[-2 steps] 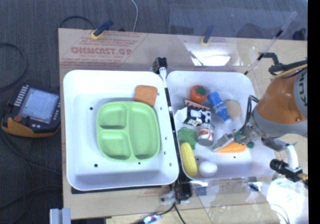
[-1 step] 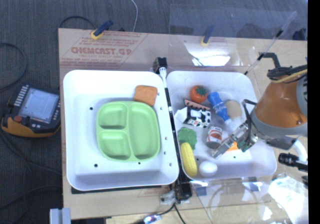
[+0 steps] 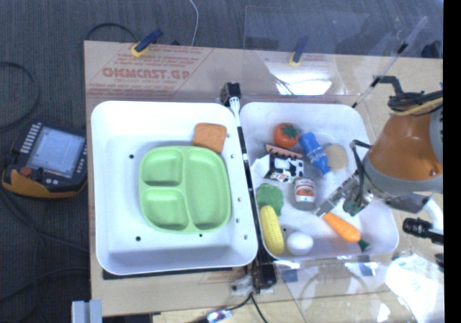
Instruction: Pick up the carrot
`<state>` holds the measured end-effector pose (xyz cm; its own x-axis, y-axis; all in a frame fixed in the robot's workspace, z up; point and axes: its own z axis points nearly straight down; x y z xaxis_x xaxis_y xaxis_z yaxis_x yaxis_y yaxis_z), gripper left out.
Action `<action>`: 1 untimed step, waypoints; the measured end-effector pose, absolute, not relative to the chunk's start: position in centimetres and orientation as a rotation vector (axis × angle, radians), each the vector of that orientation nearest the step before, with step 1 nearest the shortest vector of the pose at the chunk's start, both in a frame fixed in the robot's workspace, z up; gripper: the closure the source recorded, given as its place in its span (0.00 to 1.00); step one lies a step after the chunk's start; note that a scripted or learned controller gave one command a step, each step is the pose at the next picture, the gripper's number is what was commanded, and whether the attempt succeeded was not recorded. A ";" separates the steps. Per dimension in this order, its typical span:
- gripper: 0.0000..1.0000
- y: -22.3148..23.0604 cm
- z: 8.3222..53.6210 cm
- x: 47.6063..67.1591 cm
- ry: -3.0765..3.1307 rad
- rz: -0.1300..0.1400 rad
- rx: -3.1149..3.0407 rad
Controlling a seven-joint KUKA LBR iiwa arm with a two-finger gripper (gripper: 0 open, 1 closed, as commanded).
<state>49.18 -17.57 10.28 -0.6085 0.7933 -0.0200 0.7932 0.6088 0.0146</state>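
1. The carrot (image 3: 342,227) lies in the right bin (image 3: 374,134), toward its near right corner, orange with a small green tip pointing at the bin's front edge.
2. Just above the carrot's blunt end hangs the claw (image 3: 344,197), with nothing between its fingers; whether they stand wide or narrow I cannot tell from here.
3. The grey arm, with its orange band (image 3: 405,148), comes in over the right bin's right side.
4. Beside the claw, to its left, stands a small can (image 3: 305,192) with a red and white label; the writing is too small to read.
5. Further left in the same bin sit a black-and-white patterned carton (image 3: 287,167), a green broccoli piece (image 3: 269,195) and a yellow corn cob (image 3: 271,228), with a white egg (image 3: 300,244) next to the corn.
6. Toward the bin's back are a red tomato (image 3: 287,135), a blue bottle (image 3: 314,151) and a pale round thing (image 3: 336,156).
7. The left bin (image 3: 122,123) holds a green divided plate (image 3: 185,188) and an orange-brown bread slice (image 3: 209,137) touching the plate's back corner.
8. The counter (image 3: 144,73) bears red printed letters behind the left bin; I can make out roughly "GIGMCAST.GP", though not surely.
9. A handheld pendant (image 3: 45,159) with a screen lies on the carpet to the left.
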 end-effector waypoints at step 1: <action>1.00 -11.3 9.3 48.9 2.691 -0.001 1.570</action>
<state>48.95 -11.29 9.30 -0.4918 0.8704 -0.0226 0.8704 0.4921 0.0127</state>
